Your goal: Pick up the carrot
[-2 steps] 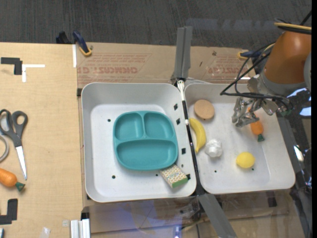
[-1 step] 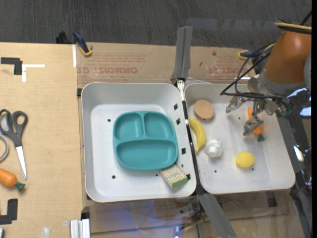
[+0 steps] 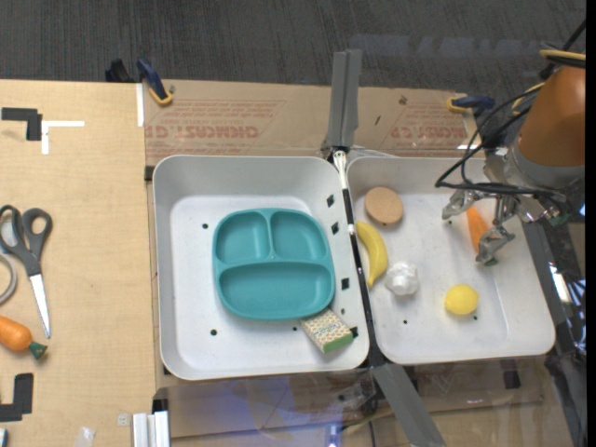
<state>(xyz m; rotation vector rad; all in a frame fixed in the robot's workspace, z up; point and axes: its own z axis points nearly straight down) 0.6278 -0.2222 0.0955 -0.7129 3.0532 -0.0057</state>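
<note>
Camera view: two white bins side by side on the surface. Right bin [image 3: 521,338] — arm enters from the right, orange band above the wrist. Pincer [image 3: 478,223] sits over the upper right part of this bin, fingers spread to either side of the carrot [image 3: 476,225], an orange piece standing between them; grasping the carrot as far as the view shows, whether it is off the bin floor I cannot tell. Same bin: round tan cookie-like disc [image 3: 384,206] near the upper left, banana [image 3: 372,252] along the left wall just below it, white crumpled lump [image 3: 402,278] beside the banana, lemon [image 3: 461,300] lower centre, well apart from the pincer.
Left bin [image 3: 177,343] — teal divided plate [image 3: 274,264] in the middle, yellow-green sponge [image 3: 328,331] touching its lower right corner.
Left of the bins: scissors [image 3: 28,259] on the wood surface, a second orange carrot-like item [image 3: 16,335] below them at the frame edge
</note>
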